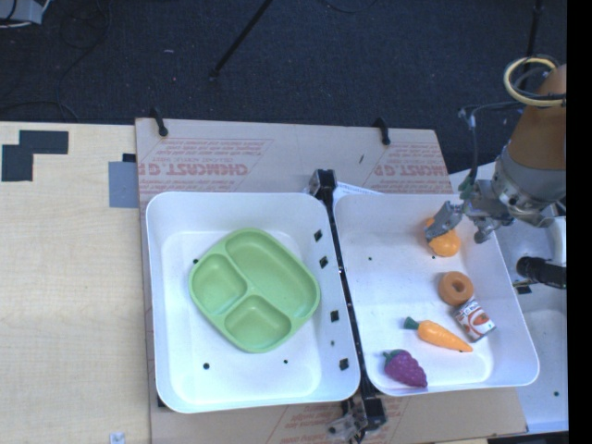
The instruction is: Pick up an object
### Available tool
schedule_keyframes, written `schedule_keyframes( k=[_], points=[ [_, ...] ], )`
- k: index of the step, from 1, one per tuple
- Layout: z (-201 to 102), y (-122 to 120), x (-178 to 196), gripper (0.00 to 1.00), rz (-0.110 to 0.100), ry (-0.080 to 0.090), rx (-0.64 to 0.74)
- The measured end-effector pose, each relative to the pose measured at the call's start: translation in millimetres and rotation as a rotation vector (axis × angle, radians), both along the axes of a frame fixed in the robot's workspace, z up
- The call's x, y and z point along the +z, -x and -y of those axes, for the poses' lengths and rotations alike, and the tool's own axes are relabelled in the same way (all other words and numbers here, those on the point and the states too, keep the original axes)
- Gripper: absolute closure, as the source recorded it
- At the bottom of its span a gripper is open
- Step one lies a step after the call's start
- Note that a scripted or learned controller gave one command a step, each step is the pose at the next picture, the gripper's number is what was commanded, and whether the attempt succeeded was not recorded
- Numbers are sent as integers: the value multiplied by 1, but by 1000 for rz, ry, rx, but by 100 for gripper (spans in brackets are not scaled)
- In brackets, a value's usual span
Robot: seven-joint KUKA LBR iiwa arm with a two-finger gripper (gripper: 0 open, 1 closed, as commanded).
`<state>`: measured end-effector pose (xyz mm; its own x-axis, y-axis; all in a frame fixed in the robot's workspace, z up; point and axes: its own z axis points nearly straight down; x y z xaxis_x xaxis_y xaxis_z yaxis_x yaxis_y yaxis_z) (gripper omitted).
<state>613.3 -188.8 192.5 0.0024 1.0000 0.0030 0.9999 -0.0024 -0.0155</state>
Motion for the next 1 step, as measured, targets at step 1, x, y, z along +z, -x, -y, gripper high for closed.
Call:
schedule_keyframes(
  k=[1],
  points=[
    [0,-3,9,0,15,3,2]
  ],
)
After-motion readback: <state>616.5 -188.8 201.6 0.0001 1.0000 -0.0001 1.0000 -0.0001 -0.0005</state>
